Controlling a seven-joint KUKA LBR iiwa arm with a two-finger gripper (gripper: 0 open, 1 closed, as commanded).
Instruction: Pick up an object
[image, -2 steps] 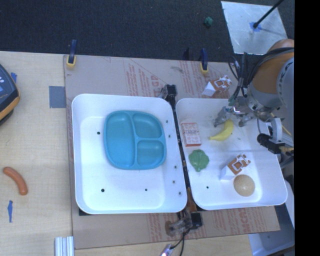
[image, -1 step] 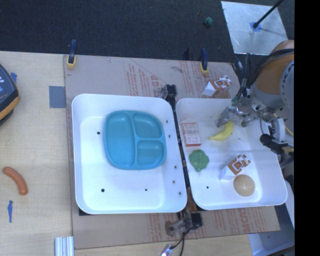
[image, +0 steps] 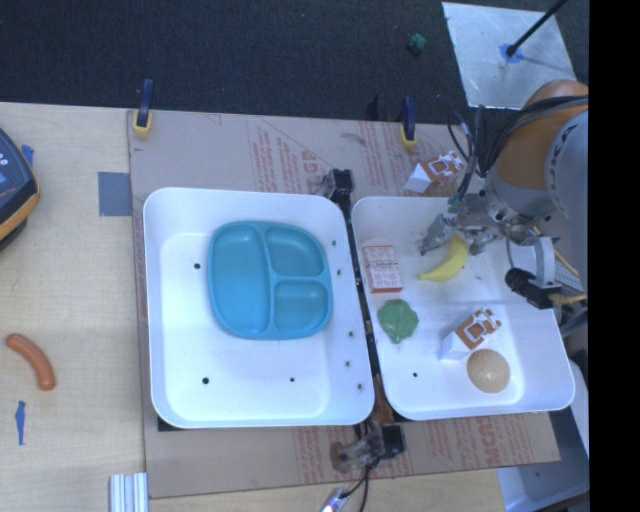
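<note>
In the right bin (image: 520, 400) a yellow banana (image: 445, 266) lies near the back. My gripper (image: 456, 236) hangs right over the banana's upper end. Its fingers (image: 433, 241) are spread apart and open, one on each side of that end. Nothing is lifted; the banana rests on the bin floor. Also in this bin are a red-and-white card (image: 381, 267), a green leafy toy (image: 398, 320), a small orange-and-white carton (image: 474, 330) and a tan ball (image: 489, 370).
The left bin (image: 170, 390) holds a blue divided plate (image: 270, 278). A second orange-and-white carton (image: 436, 172) lies behind the right bin. A toy sausage (image: 32, 361) and a dark device (image: 12, 190) sit on the bench at far left.
</note>
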